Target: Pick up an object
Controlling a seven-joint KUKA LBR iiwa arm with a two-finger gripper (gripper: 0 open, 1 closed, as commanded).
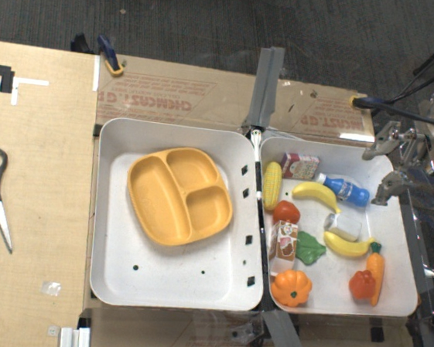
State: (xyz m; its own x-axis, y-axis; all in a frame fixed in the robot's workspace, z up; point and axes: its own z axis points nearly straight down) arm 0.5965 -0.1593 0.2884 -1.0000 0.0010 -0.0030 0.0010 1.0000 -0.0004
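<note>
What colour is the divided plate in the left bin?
Yellow-orange; the divided plate shows in the camera view.

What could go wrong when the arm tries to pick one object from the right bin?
1. The toys are crowded: the lower banana lies close to the carrot and the green piece, so the fingers may catch or push a neighbour.
2. The corn lies along the bin wall, leaving little room for a finger.
3. The round pumpkin may slip out.
</note>
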